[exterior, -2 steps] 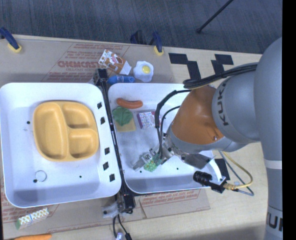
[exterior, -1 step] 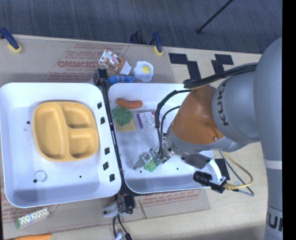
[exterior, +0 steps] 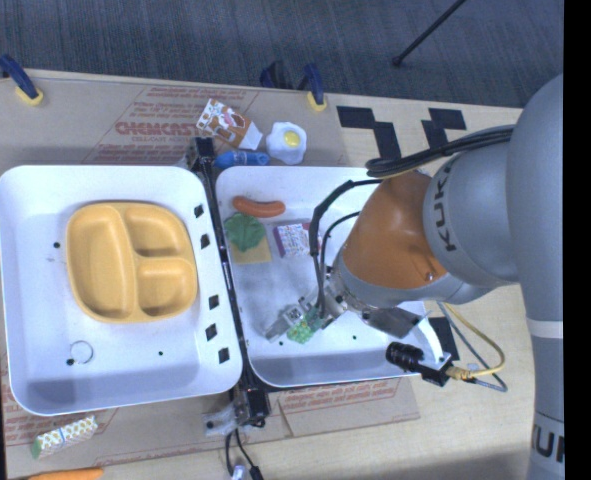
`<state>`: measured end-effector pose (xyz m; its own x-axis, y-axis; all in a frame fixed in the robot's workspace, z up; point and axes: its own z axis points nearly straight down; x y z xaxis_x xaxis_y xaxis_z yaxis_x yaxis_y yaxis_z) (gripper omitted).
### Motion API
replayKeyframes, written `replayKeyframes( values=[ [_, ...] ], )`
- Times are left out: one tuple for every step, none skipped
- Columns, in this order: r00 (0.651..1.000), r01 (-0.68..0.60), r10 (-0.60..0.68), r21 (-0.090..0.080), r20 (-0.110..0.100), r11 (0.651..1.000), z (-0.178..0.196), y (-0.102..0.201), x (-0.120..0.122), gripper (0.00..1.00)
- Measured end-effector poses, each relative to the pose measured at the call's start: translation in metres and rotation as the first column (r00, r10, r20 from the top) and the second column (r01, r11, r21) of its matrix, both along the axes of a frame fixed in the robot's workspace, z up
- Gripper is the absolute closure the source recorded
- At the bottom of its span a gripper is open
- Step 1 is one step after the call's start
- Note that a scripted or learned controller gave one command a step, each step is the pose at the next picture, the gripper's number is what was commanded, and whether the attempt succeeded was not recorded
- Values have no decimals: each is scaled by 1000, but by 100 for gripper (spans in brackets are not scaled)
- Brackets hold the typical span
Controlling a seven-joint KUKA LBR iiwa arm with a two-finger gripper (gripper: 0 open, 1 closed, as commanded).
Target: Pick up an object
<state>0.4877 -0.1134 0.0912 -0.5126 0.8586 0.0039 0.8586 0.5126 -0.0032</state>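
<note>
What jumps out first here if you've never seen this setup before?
The big grey arm with its orange band reaches in from the right, its gripper down at a small green object in the right bin. In the left bin lies a yellow divided tray.

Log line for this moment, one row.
pincer low in right bin | at small green item | grip unconfirmed | yellow tray in left bin

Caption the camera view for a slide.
Pincer low in the right bin at a small green object; yellow tray in the left bin.
</note>
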Motion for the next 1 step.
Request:
replayKeyframes(
  values=[
    [1000, 0, 0, 0, 0, 1000, 0, 0, 0, 0]
  ],
)
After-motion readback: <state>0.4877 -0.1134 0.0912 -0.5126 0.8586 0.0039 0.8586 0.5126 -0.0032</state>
